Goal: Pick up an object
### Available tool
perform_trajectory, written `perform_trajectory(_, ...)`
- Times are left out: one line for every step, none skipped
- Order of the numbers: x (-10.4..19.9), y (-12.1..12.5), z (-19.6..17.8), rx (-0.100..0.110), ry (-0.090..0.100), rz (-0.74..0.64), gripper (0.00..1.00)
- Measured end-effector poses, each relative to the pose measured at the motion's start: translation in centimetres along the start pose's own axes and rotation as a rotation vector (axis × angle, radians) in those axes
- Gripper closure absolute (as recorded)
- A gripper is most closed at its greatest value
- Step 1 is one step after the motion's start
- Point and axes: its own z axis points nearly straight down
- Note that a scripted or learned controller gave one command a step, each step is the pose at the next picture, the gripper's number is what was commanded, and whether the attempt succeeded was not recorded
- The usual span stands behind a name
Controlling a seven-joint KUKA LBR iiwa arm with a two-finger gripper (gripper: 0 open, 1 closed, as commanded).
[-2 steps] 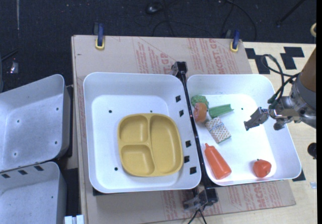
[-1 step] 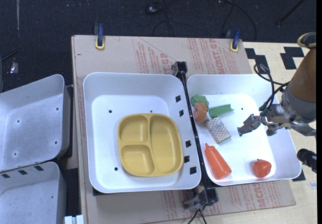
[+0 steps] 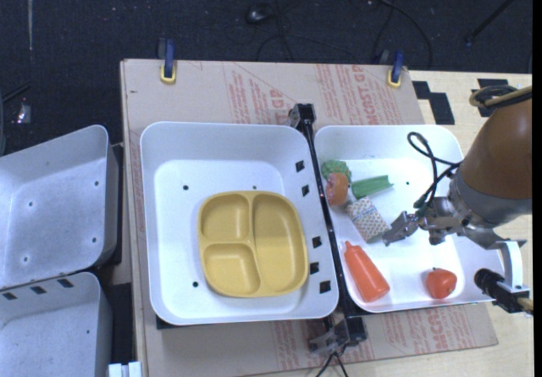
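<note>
Gripper poised beside a patterned block in the right bin

The patterned block (image 3: 367,218) lies mid-bin in the right bin (image 3: 440,145), long axis slanting toward the near-right corner. The gripper (image 3: 400,230) hangs just to its right, fingers reaching leftward; I cannot tell how far the jaws stand apart, and nothing shows between them. An orange carrot (image 3: 365,272) lies nearer the front edge.

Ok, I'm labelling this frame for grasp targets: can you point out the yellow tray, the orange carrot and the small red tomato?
yellow tray (image 3: 222,275): camera view, on the floor of its lower left compartment.
orange carrot (image 3: 365,273): camera view, on the middle of its body.
small red tomato (image 3: 440,283): camera view, on the middle of its top.
</note>
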Motion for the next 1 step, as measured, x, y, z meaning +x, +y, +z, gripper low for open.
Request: perform_trajectory(0.65,0.05,4.28,-0.007,-0.002,0.001,0.00)
